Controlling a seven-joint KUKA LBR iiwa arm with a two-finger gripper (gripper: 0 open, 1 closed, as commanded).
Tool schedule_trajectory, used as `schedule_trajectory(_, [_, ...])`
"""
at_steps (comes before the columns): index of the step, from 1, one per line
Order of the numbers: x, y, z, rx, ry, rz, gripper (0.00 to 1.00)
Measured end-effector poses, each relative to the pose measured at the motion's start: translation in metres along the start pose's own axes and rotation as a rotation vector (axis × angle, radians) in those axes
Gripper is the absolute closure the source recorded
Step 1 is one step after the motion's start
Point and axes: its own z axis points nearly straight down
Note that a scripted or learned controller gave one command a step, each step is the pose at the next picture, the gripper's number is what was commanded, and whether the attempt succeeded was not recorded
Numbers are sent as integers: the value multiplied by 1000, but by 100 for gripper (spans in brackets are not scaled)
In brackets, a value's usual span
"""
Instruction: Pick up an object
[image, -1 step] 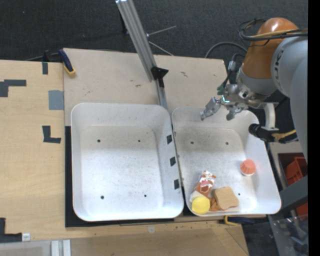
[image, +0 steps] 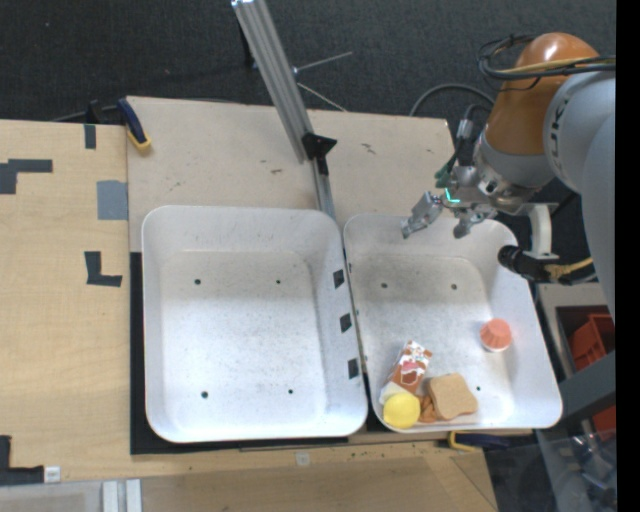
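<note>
The claw (image: 440, 218) hangs open and empty over the far edge of the right bin (image: 520, 300). The nearest object, an orange cup (image: 495, 335), lies nearer the camera, slightly right.

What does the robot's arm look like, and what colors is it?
The arm is fat, round and smooth, mostly grey, with a shiny orange band above the wrist. Thin black cables loop over the top of it. At its end sits a small metal gripper with two thin grey fingers, and a tiny green light glows just above them.
</note>
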Motion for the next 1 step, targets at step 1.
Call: schedule_trajectory(1, [-7, 6, 56, 5, -1, 2, 0])
